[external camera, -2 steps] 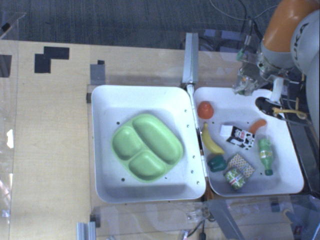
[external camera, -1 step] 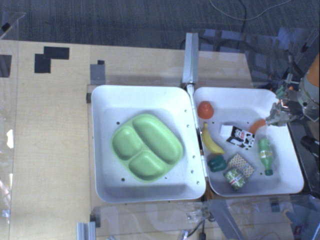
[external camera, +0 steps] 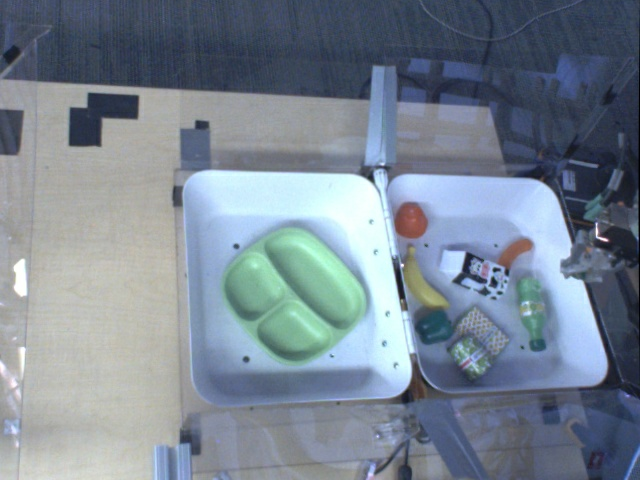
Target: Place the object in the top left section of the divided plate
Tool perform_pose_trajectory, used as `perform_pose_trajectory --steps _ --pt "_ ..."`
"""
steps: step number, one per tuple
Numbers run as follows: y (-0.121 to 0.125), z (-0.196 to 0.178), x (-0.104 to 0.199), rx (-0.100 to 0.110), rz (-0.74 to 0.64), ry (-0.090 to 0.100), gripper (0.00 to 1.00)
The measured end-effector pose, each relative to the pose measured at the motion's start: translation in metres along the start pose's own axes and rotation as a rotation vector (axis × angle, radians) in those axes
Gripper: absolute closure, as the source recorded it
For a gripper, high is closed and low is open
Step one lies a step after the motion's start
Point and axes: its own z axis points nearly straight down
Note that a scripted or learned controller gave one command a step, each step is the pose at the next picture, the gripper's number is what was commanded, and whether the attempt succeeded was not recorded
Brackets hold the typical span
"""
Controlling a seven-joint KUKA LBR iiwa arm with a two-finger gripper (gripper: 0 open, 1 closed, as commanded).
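At the right edge of the frame, about mid-height, a small pale grey part of the robot, probably the gripper (external camera: pixel 592 259), pokes in. It is too small and blurred to read its pose.

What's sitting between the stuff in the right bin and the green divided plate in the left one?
Just the two bins' adjoining walls stand between them. The tomato and banana lie right beside that divider. The green divided plate sits alone on the left bin's floor, so its sections look free to receive something.
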Motion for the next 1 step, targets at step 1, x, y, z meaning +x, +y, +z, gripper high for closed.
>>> perform_pose_trajectory --steps 1 --pt "-0.0095 -0.1856 0.0024 -0.004 0.045 -0.001 1.00"
